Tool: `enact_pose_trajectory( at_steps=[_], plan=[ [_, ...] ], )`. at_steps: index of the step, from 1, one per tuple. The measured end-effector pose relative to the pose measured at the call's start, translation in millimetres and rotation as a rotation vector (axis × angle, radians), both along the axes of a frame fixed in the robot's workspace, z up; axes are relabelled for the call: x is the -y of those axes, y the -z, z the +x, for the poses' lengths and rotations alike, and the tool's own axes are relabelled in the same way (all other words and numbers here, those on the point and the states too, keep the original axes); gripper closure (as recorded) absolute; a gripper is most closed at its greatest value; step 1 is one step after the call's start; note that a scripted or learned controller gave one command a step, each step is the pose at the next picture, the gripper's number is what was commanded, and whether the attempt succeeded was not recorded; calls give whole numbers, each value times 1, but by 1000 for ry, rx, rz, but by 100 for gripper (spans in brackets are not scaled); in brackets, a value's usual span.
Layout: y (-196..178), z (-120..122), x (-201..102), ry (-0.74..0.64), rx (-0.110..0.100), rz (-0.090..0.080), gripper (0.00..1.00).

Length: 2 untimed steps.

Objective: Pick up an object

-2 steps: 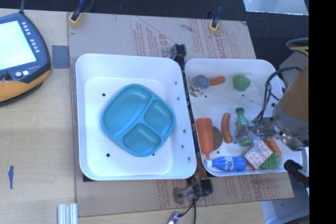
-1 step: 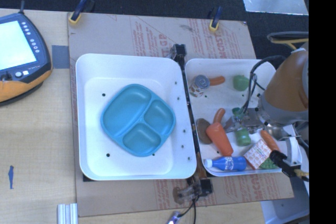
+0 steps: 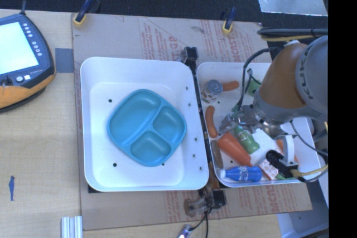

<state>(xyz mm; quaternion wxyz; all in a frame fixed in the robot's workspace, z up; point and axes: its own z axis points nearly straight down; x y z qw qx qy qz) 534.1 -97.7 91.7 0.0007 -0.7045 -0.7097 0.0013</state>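
Jaws (image 3: 241, 120) low over right bin (image 3: 207, 72) clutter near green bottle (image 3: 247, 139), spread or pinching impossible to tell.

A: The bins (image 3: 89, 120) look like smooth white plastic, a bit glossy. The blue tray (image 3: 146, 127) is plastic too, more satin.

B: And under them?

A: Brown board (image 3: 139, 36), matt like cardboard, with faint red print. The tabletop (image 3: 39, 159) looks like pale wood, smooth.

B: The arm (image 3: 290, 83)?

A: Orange band glossy, grey shell smooth with a soft sheen. The carrot (image 3: 233, 147) seems shiny plastic, the bottle (image 3: 243, 174) glossy blue.
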Motion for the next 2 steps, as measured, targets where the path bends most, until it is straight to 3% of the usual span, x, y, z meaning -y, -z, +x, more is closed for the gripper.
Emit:
enact_pose_trajectory(
  at_steps=[1, 2],
  plan=[
    [-10, 0, 2, 0, -1, -2, 100],
    [-154, 9, -69, 2, 1, 2, 100]
  ],
)
